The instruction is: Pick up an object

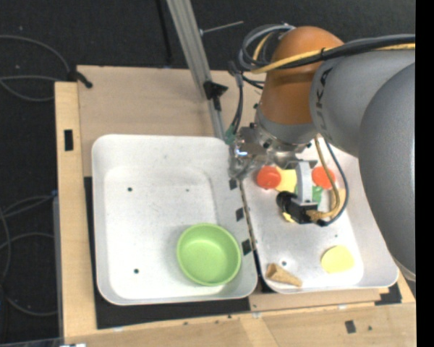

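You can see the gripper (pixel 240 163) low over the wall between the two bins, but you cannot tell how it is set. Just at its 3 o'clock lies a small round orange-red piece (pixel 268 177), smooth and shiny, in the right bin (pixel 362 226). A green bowl (pixel 208 254) sits at 5 o'clock in the left bin (pixel 130 208).
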